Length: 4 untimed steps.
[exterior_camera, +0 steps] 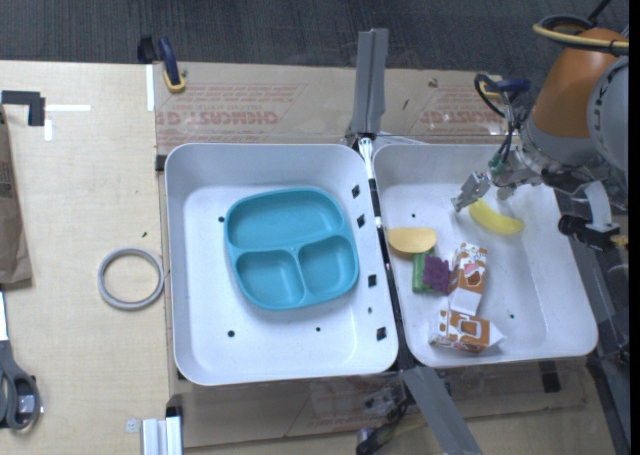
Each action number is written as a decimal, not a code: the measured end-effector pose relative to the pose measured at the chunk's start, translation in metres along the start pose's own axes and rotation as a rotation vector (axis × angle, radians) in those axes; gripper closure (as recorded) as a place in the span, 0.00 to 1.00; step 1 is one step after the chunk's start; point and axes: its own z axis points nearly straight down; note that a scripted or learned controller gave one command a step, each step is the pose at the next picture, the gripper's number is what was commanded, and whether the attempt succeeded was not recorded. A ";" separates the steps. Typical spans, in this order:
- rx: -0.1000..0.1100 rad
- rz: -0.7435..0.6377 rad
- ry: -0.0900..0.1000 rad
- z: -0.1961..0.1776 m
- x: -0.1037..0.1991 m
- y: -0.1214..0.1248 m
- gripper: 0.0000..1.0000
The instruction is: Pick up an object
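Camera view, nearest me: in the right bin [560, 338] I see a patterned carton [466, 328] at about five o'clock of that bin's middle, a second carton [470, 268] just above it, purple grapes [436, 272] touching a green piece [418, 273], and a yellow-orange slice [411, 240] at nine o'clock. Farther back, the banana [496, 219] lies at one o'clock. My end effector [484, 186] hovers just beside its far end, fingers spread apart, gripping nothing. The left bin [190, 273] carries a blue divided plate [291, 248].
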 end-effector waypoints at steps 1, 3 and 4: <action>-0.003 0.001 -0.002 -0.011 -0.001 0.001 1.00; 0.002 -0.006 0.001 -0.117 0.070 0.031 0.00; 0.002 -0.023 0.001 -0.150 0.093 0.024 0.00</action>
